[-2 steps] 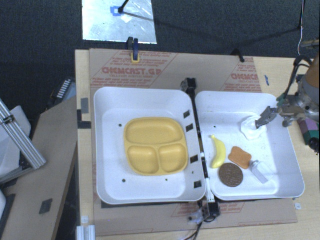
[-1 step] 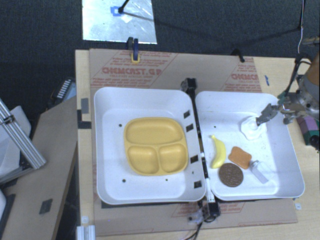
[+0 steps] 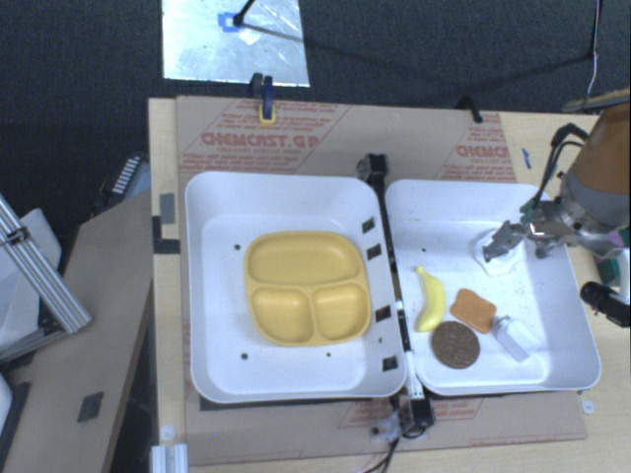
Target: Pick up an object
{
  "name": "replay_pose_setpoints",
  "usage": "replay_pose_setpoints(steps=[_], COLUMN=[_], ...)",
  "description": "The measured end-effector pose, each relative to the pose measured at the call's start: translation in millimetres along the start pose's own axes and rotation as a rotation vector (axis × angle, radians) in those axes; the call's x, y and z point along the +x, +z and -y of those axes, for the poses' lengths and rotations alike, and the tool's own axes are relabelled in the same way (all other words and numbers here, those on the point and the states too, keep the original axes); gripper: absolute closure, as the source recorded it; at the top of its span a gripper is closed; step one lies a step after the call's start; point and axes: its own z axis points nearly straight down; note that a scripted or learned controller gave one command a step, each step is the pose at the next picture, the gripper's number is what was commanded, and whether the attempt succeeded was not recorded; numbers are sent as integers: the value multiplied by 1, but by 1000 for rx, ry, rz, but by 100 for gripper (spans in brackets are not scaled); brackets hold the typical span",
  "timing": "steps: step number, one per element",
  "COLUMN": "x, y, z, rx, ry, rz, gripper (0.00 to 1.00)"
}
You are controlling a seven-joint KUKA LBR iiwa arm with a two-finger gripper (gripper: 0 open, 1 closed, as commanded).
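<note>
Camera view, arm (image 3: 601, 170) reaching over right bin (image 3: 463, 200), claw (image 3: 505, 246) grip state unclear

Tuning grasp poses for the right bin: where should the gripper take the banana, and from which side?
Probably the banana's thick middle, coming straight down, fingers closing across its narrow width. It lies flat and curved, running near to far, with bare floor toward the bin wall. The orange sponge and brown disc crowd its lower end, so stay nearer the upper half.

floor (image 3: 444, 28): dark carpet | bench (image 3: 325, 131): pale wood | foil sheet (image 3: 235, 28): shiny
</note>
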Motion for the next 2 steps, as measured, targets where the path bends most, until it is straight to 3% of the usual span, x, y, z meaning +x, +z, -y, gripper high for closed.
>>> replay_pose_setpoints(steps=[1,2], x=[0,0], y=[60,97], z=[0,-1], rx=[-1,0], ry=[4,4], rz=[0,0], gripper=[0,0])
